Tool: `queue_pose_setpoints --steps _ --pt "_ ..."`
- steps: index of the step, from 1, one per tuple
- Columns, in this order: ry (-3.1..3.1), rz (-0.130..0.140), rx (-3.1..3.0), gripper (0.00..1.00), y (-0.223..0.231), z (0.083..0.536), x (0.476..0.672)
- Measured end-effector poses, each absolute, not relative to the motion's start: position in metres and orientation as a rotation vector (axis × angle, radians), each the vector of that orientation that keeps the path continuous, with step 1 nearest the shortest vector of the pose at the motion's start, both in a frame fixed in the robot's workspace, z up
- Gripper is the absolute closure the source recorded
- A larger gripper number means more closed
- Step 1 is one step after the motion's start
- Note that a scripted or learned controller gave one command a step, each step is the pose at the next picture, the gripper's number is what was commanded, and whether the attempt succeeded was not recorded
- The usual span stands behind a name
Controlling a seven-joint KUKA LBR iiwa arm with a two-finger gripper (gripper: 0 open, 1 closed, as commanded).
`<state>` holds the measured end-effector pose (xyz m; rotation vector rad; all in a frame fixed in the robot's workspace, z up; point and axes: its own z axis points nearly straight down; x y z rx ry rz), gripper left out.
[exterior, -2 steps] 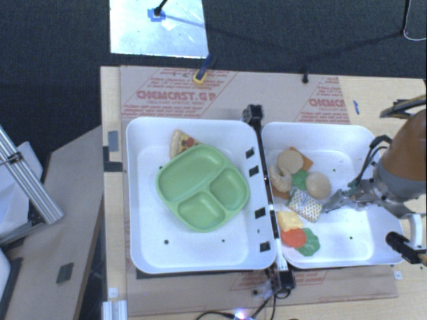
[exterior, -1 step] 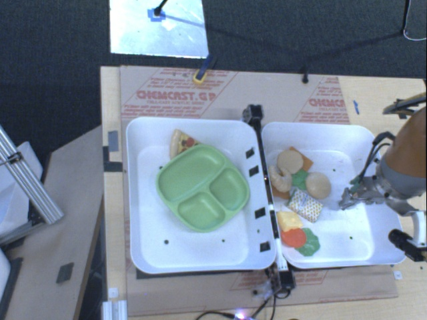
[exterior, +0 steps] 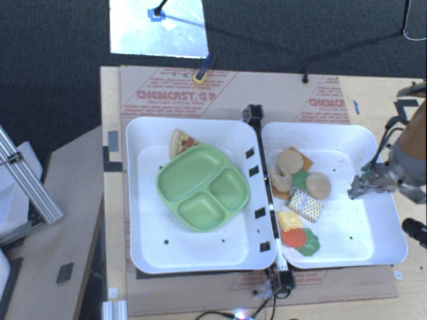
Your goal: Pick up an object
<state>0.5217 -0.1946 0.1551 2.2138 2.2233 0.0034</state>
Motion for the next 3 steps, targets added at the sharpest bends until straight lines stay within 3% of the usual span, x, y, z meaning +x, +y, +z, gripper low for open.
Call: queue_pose_setpoints --steps 1,2,3 --pt "2.224 0.003 2.212 1.0 -0.188 0.211 0.531" --pt "2.225 0.003 2.214 1.0 -0.188 0.225 0.532" --pt "2.23 0.003 2.211 1.0 -0.128 0.226 0.538"
